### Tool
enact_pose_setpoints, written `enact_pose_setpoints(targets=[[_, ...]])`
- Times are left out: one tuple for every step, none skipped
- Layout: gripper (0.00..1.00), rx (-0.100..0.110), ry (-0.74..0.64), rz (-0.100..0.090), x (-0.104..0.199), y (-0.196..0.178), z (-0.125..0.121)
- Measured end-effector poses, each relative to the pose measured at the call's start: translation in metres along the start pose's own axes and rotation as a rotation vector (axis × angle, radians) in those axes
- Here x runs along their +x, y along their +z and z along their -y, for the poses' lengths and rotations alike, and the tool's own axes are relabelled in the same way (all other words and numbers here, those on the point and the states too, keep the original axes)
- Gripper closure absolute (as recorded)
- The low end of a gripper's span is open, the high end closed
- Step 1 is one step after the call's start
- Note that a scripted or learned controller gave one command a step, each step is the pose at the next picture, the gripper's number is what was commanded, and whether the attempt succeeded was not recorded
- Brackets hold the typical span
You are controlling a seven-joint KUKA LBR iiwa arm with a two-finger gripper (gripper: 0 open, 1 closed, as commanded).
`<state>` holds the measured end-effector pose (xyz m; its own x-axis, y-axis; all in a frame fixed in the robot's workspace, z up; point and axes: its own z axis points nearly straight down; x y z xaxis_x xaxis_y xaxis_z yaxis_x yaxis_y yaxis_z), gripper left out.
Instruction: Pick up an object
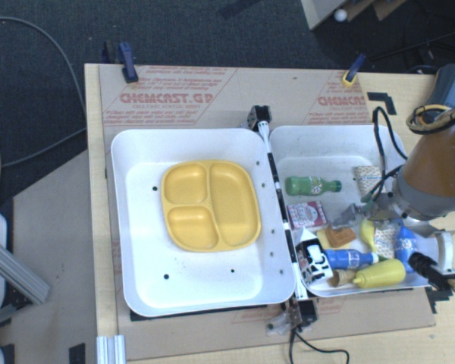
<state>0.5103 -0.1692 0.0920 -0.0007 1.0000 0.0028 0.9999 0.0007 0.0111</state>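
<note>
We are looking at a robotics lab or test cell, not a home. A plywood bench [212, 97] printed with red lettering carries 2 shallow white bins, the left bin [136, 271] and the right bin [318, 139], fixed side by side and joined by a black clamp [258, 115]. Blue clips [126, 61] pinch the board's far edge. Loose cables [30, 29] trail over dark carpet [174, 14], and an aluminium rail [15, 268] lies at the left. The grey and orange arm [432, 169] reaches in over the right bin.
</note>
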Motion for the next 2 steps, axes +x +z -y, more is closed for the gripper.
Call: enact_pose_setpoints(targets=[[1.0, -0.014, 0.001, 0.006, -0.001, -0.012, -0.004], [1.0, 0.014, 0.0, 0.001, 0.046, -0.044, 0.031]])
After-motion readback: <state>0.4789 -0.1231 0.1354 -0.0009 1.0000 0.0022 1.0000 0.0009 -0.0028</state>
